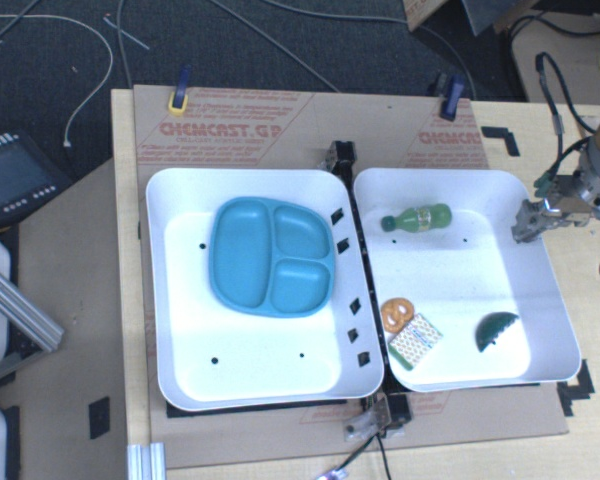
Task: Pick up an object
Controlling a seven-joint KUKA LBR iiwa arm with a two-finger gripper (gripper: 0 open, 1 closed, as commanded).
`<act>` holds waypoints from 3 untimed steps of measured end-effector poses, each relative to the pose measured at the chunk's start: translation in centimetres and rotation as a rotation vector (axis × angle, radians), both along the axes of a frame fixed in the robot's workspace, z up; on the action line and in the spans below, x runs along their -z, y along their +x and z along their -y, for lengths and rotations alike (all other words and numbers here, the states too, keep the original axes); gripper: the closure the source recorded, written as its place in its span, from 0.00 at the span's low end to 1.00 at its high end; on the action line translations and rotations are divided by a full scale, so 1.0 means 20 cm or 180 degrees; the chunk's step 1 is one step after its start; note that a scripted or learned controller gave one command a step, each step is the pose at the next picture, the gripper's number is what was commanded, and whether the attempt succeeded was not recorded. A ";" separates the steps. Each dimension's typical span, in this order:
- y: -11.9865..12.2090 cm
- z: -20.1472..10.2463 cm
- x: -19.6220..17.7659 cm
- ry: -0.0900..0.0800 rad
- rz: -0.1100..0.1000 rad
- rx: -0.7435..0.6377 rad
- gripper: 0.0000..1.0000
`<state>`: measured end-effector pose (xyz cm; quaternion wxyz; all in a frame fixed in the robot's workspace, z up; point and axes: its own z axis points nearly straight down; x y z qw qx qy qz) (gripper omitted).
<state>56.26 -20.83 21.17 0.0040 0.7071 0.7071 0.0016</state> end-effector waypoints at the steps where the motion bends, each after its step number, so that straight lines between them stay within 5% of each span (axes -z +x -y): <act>1: 0.02 -0.01 -0.32 0.0002 0.0000 -0.0005 1.00; 3: 0.10 -0.58 -0.24 0.0022 -0.0033 -0.0021 1.00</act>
